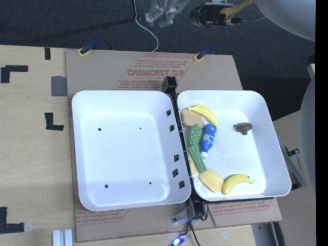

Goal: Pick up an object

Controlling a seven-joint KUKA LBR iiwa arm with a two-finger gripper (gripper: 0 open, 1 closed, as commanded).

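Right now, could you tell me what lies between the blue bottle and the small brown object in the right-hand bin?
Nothing: in the camera view, the stretch of bin floor between the blue bottle and the brown object is bare white.

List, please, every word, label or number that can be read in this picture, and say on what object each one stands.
"CHEMCAST GP": red print on the brown cardboard sheet under the two bins, just behind them.
More red print runs along the same sheet's front edge, below the bins: too small and blurred to read.
The blue bottle in the right bin has a pale patch, maybe a label: no legible text.
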